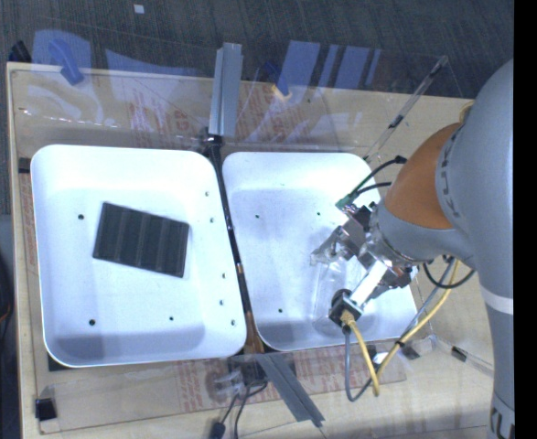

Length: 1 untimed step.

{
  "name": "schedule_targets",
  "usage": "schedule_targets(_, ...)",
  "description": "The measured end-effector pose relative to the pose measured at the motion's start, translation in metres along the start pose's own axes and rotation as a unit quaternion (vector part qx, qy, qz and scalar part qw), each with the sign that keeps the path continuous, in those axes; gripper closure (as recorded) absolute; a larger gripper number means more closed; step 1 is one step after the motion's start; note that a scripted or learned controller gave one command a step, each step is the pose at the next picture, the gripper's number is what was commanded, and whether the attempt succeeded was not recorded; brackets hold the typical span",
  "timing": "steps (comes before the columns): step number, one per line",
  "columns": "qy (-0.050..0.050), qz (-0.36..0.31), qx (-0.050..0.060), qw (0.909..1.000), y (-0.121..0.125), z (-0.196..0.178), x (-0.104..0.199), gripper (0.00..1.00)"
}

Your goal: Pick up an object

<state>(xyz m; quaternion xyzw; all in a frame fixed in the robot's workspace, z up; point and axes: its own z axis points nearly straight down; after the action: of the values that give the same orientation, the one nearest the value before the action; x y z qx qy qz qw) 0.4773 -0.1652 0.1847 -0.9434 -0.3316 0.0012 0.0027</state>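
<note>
A dark grey ribbed rectangular slab lies flat in the left bin, slightly turned, near the bin's middle. My gripper hangs low over the right bin, toward its right side, far from the slab. The grey arm with its orange band reaches in from the right and covers the bin's right wall. Nothing is visibly held at the gripper's tip; the area under the wrist is hidden.
A metal divider post stands behind the gap between the bins. Yellow and black cables hang from the wrist over the right bin's front corner. A clear sheet lines the bench's back edge.
</note>
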Motion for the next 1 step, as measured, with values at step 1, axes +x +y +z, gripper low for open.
schedule_targets(1,0.0,-0.045,-0.002,0.999,0.0387,-0.0709,-0.0014,0.0)
